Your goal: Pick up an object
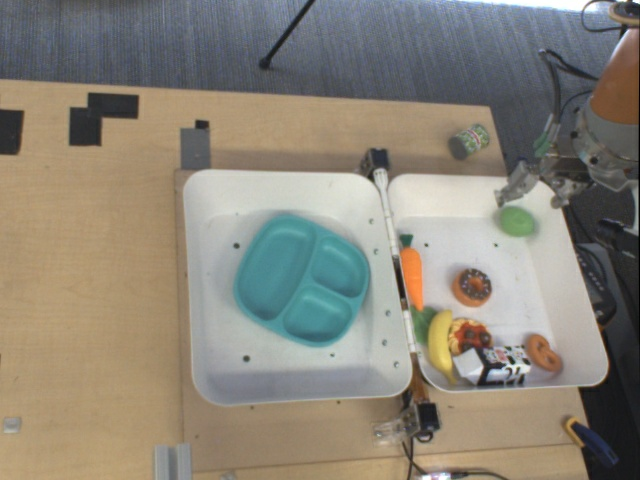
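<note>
My end effector (533,183) hangs spread above the far edge of the right white bin (580,298), pinching nothing; the round green toy (517,221) lies just below, ungrasped.

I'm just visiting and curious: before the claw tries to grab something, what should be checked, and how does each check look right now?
1. Claw near a target: ok, it sits at the right bin's far corner beside the green piece.
2. Green piece free of neighbours: ok, it lies apart.
3. Claw carrying nothing already: cannot tell.
4. Other toys crowded: not ok, banana, carton and others touch.
5. Teal tray out of the way: ok, in the left bin.
</note>
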You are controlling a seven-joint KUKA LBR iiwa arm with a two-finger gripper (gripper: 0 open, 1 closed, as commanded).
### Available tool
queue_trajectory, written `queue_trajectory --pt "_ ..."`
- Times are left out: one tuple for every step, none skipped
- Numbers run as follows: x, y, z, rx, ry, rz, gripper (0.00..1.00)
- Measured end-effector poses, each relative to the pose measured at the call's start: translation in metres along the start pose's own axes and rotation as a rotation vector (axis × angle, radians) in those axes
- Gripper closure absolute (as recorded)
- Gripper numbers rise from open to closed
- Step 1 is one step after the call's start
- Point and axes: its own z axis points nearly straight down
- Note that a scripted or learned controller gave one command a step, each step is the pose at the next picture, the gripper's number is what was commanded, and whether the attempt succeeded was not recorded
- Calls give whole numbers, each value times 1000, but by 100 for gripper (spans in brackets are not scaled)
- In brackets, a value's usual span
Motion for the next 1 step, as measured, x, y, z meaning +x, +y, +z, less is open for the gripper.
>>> queue_trajectory --pt "-27 -20 125 3 2 2 0"
